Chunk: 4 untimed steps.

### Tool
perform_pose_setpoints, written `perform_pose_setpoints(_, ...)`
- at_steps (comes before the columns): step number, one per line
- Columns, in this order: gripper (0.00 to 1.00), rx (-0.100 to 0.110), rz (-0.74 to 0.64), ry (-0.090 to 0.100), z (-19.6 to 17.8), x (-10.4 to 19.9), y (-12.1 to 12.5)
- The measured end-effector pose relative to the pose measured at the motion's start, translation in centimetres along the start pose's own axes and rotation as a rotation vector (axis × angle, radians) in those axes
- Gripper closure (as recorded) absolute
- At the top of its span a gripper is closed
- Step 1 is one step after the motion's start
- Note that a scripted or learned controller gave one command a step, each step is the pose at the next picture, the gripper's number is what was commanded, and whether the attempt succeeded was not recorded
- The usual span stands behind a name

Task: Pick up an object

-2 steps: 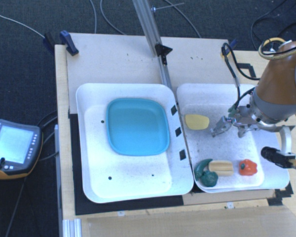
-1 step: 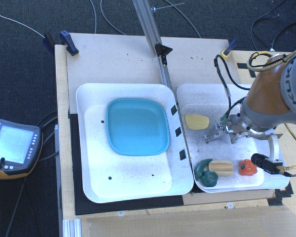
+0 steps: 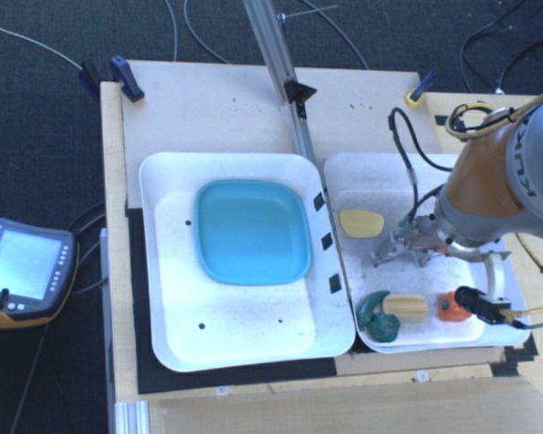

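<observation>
Hovering low in the right bin, the tool has nothing visibly between its fingers; their spread is unclear. Yellow piece lies at ten o'clock; centre over it before closing.

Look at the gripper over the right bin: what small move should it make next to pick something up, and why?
Probably a short move toward the yellow piece and then down. The gripper sits in the right bin just beside that piece with nothing seen between its fingers, and it is the nearest object, lying apart from the green, tan and orange items along the bin's near edge.
</observation>
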State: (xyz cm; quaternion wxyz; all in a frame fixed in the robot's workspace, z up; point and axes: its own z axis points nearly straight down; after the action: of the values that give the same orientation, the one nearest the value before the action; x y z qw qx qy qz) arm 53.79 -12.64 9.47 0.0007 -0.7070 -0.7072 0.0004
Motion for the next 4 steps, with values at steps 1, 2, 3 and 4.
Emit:
perform_pose_setpoints(1,1.00,-0.003,0.000,0.000,-1.1,0.0,0.1)
perform_pose_setpoints(2,1.00,-0.006,-0.001,-0.001,-6.2,1.0,0.0)
perform_pose_setpoints(3,1.00,-0.006,0.000,-0.001,-10.5,1.0,0.4)
perform_pose_setpoints(4,1.00,-0.006,0.000,-0.001,-14.3,1.0,0.4)
